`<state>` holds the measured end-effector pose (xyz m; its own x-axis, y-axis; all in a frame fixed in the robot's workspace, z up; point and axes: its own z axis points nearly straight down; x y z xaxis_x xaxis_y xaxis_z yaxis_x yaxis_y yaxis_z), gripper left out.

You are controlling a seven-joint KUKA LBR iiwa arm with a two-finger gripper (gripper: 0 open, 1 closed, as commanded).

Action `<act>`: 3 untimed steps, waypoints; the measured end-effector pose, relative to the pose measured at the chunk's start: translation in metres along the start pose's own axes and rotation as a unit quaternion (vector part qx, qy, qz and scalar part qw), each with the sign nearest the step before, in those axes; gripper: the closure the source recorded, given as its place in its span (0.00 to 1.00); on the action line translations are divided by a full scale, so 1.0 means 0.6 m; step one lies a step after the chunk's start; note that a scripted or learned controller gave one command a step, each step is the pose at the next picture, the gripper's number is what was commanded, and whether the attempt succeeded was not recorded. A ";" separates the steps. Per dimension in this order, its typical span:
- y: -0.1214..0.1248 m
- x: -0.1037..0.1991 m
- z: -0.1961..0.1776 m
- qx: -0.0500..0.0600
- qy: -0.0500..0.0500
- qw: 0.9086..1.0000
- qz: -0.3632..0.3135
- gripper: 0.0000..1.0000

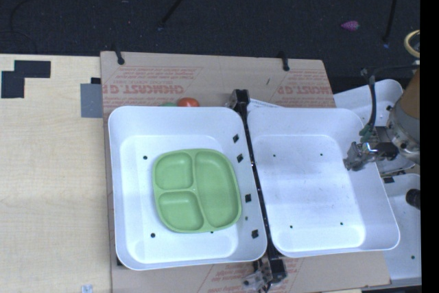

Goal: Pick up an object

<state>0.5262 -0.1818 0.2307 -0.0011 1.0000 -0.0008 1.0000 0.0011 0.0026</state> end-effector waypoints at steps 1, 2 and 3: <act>0.033 0.101 0.005 0.002 0.002 1.000 -0.003 1.00; 0.055 0.169 0.014 0.002 0.001 1.000 -0.001 1.00; 0.069 0.243 0.015 0.002 0.001 1.000 -0.001 1.00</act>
<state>0.5674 -0.0360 0.2214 -0.0030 1.0000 0.0014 1.0000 0.0030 -0.0022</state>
